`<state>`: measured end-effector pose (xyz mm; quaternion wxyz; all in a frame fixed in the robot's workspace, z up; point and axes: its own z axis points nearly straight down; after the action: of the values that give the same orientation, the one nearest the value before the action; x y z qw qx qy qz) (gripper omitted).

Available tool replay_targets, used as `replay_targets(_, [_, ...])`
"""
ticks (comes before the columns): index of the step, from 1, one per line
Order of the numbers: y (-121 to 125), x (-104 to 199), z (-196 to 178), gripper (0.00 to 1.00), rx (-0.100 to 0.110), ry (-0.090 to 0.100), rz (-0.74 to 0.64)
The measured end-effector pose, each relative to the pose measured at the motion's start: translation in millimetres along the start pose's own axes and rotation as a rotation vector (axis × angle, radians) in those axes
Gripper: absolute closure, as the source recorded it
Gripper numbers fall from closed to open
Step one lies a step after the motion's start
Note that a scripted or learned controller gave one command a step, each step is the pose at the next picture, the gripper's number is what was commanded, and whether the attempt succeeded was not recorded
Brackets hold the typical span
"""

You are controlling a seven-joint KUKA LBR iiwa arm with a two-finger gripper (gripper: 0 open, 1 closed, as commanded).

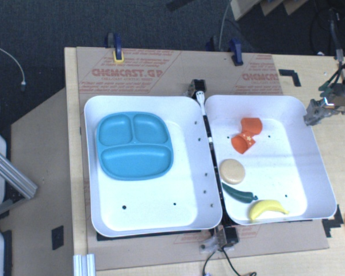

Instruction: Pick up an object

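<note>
White plastic bins sat side by side on the bench, w/ a brown cardboard sheet (pixel 178 68) under them. Left bin (pixel 184 194) held a blue divided plate (pixel 135 145), three compartments, lying flat in the far-left part of the bin; the near part of this bin was bare.

Right bin (pixel 302 171) held four small things. An orange-red object (pixel 246 134) lay in the far-middle part; its exact shape I could not tell. Nearer, just beside the bin's left wall, was a beige round object (pixel 233 171), like a bun. Touching its near side lay a dark teal long piece (pixel 240 194), approx. diagonal. A yellow banana (pixel 267 209) lay at the near wall, just beside the teal piece's right end.

Gripper (pixel 315 115) was at the far-right edge of the right bin, above the rim, well apart from all four things. Its fingers were too small and blurred, so open or closed I could not tell. Nothing was seen between them.
</note>
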<state>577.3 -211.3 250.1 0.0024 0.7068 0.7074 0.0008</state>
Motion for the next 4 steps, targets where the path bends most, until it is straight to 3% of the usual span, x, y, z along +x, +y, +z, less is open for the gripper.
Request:
replay_targets(2, [18,100,11,1.00,0.006,0.004,-0.005])
replay_targets(4, [53,195,19,1.00,0.002,0.003,-0.004])
